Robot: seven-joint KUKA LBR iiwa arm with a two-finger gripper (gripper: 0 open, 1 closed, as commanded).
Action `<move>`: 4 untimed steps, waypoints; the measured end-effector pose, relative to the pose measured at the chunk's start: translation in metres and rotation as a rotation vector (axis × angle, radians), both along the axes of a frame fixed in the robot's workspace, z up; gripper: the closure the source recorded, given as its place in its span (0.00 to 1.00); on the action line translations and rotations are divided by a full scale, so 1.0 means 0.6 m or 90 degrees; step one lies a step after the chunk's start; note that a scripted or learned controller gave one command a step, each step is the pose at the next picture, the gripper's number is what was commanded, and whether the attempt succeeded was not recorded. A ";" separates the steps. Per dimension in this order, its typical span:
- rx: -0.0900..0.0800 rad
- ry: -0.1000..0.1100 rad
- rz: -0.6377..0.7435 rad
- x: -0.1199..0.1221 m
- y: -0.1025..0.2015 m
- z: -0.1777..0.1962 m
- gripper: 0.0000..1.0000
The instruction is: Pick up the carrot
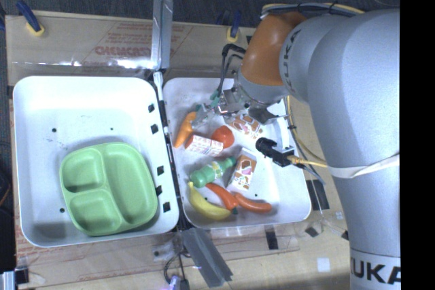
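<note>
1. Bench first: tan board top with red printing on it, and a blue clamp at the far left corner.
2. Left bin is white and shallow, and a green divided plate with three compartments sits in its near half.
3. Between the two bins runs a metal divider bar, with small black clips down the seam.
4. Right bin is the cluttered one. The carrot lies at that bin's left side, just beside the wall, tilted with its narrow end pointing toward the near-left. Its upper end sits close to the gripper area, but I don't see it between any fingers.
5. Touching or nearly touching the carrot on the right is a small white carton and a red tomato-ish thing.
6. Lower down: a green bottle, a little juice box, a yellow banana along the near wall, and a long red-orange pepper lying on the banana's right end.
7. Gripper is down in the far part of the right bin, over the clutter. Too much metal and wiring to read, so I can't tell how open the claw is or whether it has anything.
8. Arm comes in from the right, grey, with the orange band above the wrist.
</note>
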State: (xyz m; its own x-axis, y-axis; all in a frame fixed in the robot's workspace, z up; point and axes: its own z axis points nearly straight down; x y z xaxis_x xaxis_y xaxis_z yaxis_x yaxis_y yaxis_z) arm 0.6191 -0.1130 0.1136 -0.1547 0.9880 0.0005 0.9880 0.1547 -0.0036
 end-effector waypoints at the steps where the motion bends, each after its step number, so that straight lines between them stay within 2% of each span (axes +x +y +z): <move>1: -0.003 0.002 -0.286 -0.012 0.017 -0.034 0.00; 2: -0.001 0.003 -0.282 -0.011 0.020 -0.017 1.00; 3: -0.001 0.000 -0.511 0.030 0.035 -0.037 1.00; 4: -0.001 0.000 -0.616 0.057 0.151 0.131 1.00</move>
